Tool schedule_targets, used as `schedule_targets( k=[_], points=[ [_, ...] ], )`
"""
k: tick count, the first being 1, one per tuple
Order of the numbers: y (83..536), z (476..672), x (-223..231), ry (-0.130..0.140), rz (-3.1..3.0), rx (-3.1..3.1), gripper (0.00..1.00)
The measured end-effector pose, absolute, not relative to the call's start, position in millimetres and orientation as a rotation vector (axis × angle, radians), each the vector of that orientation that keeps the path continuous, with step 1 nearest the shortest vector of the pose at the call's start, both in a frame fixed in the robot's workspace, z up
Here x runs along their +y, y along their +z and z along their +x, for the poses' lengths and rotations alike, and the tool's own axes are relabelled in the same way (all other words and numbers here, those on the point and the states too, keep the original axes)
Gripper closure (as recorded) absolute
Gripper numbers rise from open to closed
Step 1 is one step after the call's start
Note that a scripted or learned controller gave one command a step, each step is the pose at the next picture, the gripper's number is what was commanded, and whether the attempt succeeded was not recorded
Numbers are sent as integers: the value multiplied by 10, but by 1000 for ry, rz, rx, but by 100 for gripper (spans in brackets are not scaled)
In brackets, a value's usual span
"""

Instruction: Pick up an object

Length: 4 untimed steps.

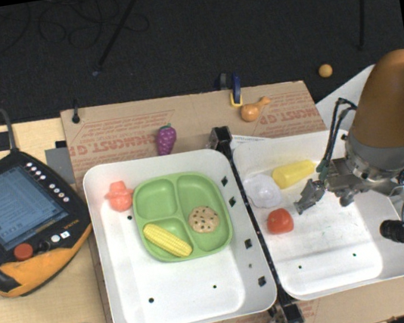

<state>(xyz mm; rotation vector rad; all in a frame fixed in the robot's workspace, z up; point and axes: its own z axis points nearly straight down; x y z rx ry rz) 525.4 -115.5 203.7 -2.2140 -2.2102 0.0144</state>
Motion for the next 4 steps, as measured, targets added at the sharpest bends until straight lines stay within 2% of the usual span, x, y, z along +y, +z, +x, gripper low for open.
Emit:
schedule_targets(
  k=[1, 3, 4],
  points=[
    [2105, 5282, -1158, 2, -2219, -2219, 0],
    [927, 5299, -1094, 6, -2215, -2217, 0],
    [1055, 5300, -1117, 4, -2224, -2210, 100]
  ],
)
